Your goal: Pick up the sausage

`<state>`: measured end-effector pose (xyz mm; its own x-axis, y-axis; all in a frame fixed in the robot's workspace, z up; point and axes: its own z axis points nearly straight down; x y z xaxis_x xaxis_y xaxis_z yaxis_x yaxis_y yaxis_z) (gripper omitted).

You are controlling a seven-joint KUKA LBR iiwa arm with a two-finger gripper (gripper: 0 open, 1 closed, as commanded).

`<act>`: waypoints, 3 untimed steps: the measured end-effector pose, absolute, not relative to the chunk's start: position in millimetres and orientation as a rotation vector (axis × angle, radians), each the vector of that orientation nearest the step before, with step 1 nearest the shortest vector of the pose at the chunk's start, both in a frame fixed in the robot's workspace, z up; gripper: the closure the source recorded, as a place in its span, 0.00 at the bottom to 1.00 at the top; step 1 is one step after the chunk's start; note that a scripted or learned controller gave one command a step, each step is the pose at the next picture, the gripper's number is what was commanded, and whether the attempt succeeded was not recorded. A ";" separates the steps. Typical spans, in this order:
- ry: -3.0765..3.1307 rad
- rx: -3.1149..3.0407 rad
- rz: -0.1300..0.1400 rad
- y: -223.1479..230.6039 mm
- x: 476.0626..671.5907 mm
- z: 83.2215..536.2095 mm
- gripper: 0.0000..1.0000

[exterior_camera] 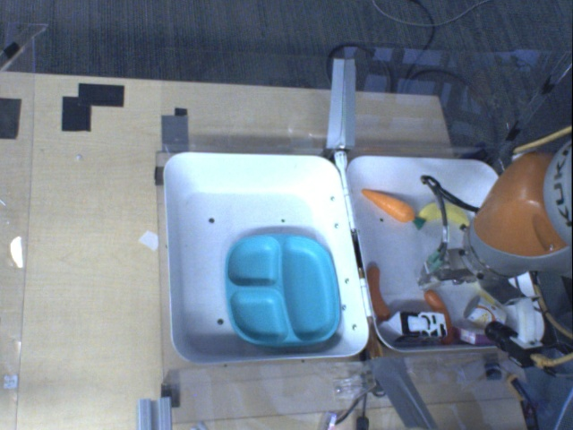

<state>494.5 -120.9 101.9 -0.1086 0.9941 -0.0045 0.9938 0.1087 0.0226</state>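
Note:
The sausage (376, 292) is a reddish-brown, elongated piece lying lengthwise along the left wall of the right bin (474, 170). My gripper (445, 267) hangs over the middle of that bin, to the right of the sausage and apart from it. The grey arm with its orange band (524, 215) covers the bin's right side. Nothing shows as held.
An orange carrot (389, 205) and a yellow item (440, 214) lie at the back of the right bin. A small orange piece (436, 299) and a black-and-white object (422, 324) sit near its front. A blue divided plate (283, 288) rests in the left bin (206, 195).

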 end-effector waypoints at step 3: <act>2.080 2.353 0.002 -89.7 487.3 109.1 0.00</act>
